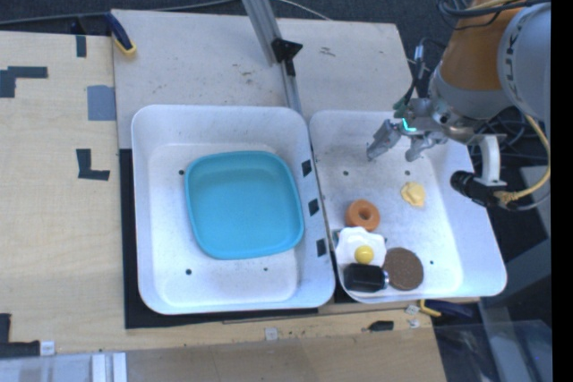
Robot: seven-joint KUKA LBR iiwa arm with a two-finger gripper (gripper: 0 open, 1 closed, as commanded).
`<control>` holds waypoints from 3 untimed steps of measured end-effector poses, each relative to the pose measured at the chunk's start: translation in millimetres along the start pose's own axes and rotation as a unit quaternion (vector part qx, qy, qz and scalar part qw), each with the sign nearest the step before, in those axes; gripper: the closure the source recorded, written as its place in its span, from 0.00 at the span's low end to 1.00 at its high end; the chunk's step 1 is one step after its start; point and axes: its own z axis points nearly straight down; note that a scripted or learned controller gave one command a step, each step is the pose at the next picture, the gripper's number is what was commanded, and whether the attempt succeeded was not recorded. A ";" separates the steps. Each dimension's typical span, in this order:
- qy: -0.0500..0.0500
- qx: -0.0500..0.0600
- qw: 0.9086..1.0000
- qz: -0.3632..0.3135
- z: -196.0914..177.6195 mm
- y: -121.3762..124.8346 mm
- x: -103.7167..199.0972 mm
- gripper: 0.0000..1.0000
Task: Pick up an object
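Tool (395, 144) open above right bin (466, 277), empty-fingered; black object (364, 279) by fried egg (361, 244) unidentifiable.

Lighting: even, diffuse overhead illumination; moderate brightness, low resolution.

The desk (54, 192) and both white bins are lit uniformly, with no strong directional source evident. The right bin (466, 255) reads slightly blown out along its right rim; the left bin (152, 219) shows a soft grey shadow along its inner walls. The blue tray (243, 203) carries a faint pale sheen near its upper edge, without hard glare. Shadows under the small objects are short and weak. The pincer (400, 141) and arm appear soft, with slight blur at their outlines. Fine detail is coarse across the frame. The dark floor beyond the desk's far edge is dim and grainy.
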 end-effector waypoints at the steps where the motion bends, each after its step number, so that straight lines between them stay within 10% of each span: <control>1: 0.000 0.000 1.000 0.000 0.1 -0.1 0.0 0.00; 3: 0.000 0.002 1.000 0.000 98.6 -3.0 6.0 0.00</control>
